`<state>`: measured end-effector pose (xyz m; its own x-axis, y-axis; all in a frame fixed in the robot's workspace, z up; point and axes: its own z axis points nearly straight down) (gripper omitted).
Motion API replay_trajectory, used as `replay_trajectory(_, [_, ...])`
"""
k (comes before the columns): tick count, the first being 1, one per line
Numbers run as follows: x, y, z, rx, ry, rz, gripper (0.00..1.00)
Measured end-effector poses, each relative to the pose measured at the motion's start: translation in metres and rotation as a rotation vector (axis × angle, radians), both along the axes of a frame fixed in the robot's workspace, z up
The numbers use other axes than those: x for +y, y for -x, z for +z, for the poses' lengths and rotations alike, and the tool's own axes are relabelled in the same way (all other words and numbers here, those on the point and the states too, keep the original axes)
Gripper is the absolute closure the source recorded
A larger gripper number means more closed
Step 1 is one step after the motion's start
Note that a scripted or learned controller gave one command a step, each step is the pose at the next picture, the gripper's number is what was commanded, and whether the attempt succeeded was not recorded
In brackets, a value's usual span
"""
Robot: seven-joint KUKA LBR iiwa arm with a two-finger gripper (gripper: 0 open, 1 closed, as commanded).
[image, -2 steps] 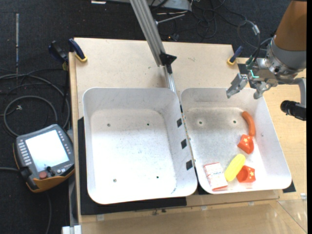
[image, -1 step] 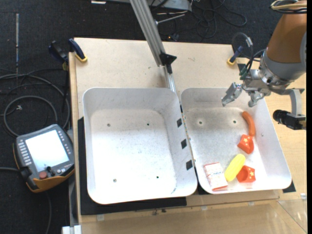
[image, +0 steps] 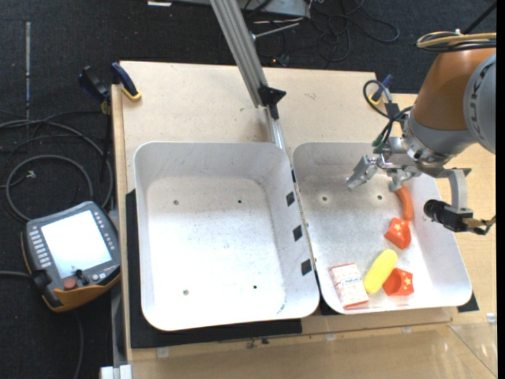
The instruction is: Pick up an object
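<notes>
My gripper [image: 377, 178] hangs over the far part of the right bin [image: 335, 212], open, with bare bin floor showing between its fingers. An orange carrot-shaped piece [image: 405, 203] lies just beside and below the right finger [image: 395, 182]. Nearer the front lie a red pepper-like piece [image: 398, 233], a yellow oblong piece [image: 380, 269], a second red piece [image: 399, 283] and a small white and pink box [image: 348, 284]. All of them rest on the bin floor.
The left bin [image: 158, 164] stands next to the right one, their rims meeting at a ridge [image: 298, 212]. A slanted metal bar [image: 241, 42] crosses the back of the bench. A teach pendant [image: 71, 251] lies left of the bench.
</notes>
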<state>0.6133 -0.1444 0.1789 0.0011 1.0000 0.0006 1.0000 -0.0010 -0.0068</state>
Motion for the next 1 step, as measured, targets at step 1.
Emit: replay_trajectory(1, [0.0057,0.0078,-0.0478,-0.001,0.0,0.001,0.0])
